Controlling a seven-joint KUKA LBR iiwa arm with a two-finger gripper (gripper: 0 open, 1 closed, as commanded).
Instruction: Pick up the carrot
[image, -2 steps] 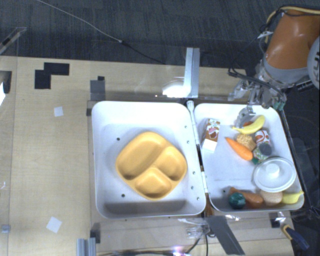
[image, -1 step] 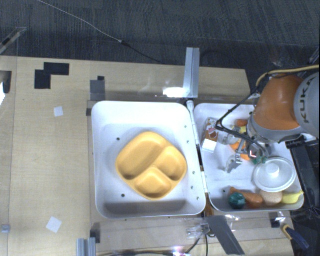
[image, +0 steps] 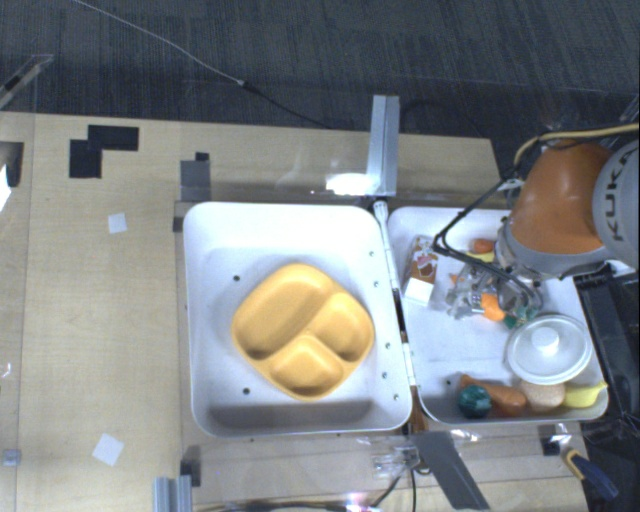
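The pincer (image: 487, 297) hangs low in the right bin (image: 440, 385), under the grey wrist and orange band of the arm (image: 565, 205); whether it is clenched or released I cannot tell, as the metal parts blur together there. An orange piece that looks to be the carrot (image: 494, 311) lies right at the pincer's tip, touching or just beside it (too small to say which).

The right bin also holds a small brown-and-white packet (image: 424, 263) near its far left corner, a white card (image: 417, 291) just below that, and a round white lidded cup (image: 546, 349) towards the right wall. Along the near wall sits a row: one dark green ball (image: 474, 401), one reddish-orange piece (image: 506, 398), one pale beige piece (image: 543, 396) and one yellow piece (image: 583, 397).

The left bin (image: 210, 400) carries one yellow three-compartment plate (image: 303, 329), set in its middle with bare white floor all round.

The two bins meet along a shared wall; the table (image: 90, 330) lies open to the left.
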